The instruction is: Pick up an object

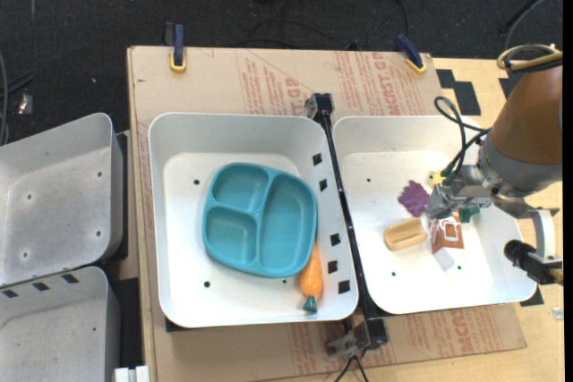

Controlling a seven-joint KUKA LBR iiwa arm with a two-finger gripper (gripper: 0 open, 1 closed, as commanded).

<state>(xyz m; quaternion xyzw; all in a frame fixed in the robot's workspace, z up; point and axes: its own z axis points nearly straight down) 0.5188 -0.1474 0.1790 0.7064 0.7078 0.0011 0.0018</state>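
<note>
Gripper of the grey and orange arm sits low in the right white bin, at mid-right of the frame, among a small cluster of objects; whether it is spread or pressed together I cannot tell, since the wrist body covers it.

Nearest candidates lie just beside it. A red and white small packet is directly below the tool in the frame, apparently touching or almost touching it. A tan oblong bread-like piece lies to the lower left of the tool, its long axis running roughly left to right with a slight tilt. A purple crumpled soft item sits just to the tool's left.

Nothing is visibly clamped. Judging from the layout, the packet is the closest target, so the coming move likely needs only a short drop toward the frame's bottom.

Over in the left white bin, a teal divided plastic plate and an orange toy carrot lie well apart from the arm.
</note>
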